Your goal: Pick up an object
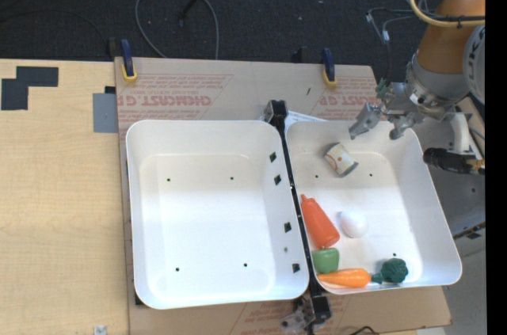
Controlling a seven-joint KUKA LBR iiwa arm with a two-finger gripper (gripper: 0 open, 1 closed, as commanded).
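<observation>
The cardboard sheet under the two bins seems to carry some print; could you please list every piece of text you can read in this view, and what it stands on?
"CHEMCRZT G P", roughly: red print on the cardboard sheet behind the left bin, seen upside down; the letters are blurred, so the reading is uncertain.
More red print on the cardboard's front edge: too small to read.
The small cup in the right bin bears a dark mark: unreadable.
</observation>
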